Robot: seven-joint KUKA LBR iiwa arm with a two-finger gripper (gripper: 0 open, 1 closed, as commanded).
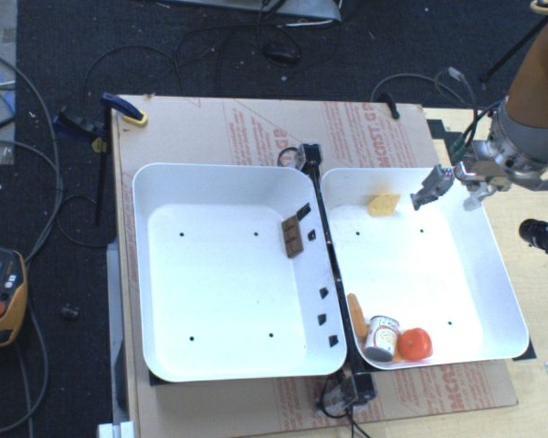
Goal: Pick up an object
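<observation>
Jaws [446, 188] hover above right bin's [479, 245] far rim.

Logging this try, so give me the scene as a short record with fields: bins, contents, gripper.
left bin: brown block near its right wall
right bin: yellow piece at the far end; carrot, small can and red tomato bunched in the near left corner
gripper: above the right bin's far right part, just right of the yellow piece, nothing seen between its fingers
arm: enters from the right
</observation>
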